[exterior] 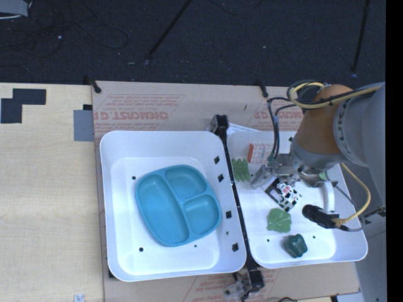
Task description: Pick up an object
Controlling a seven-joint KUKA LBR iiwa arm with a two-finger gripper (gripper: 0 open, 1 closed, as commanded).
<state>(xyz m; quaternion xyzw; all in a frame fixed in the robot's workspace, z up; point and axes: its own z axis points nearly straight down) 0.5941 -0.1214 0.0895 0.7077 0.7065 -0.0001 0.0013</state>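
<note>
My gripper [267, 178] hangs low over the upper middle of the right bin [352, 251], below the orange wrist. A small black and white patterned thing [288, 195] lies just to its lower right, close against the gripper. A pale green ridged piece [240, 168] rests to its left by the bin's inner wall. A white and orange packet [257, 151] sits above it. Farther toward the front lie a light green leaf-like piece [278, 219] and a dark green lump [295, 245]. I cannot make out anything between the fingers.
The left bin [116, 162] holds a blue divided plate [178, 204]. A black-clipped divider [230, 194] separates the two bins. Cardboard [157, 109] lies under both bins, and the wooden bench [44, 200] extends to the left.
</note>
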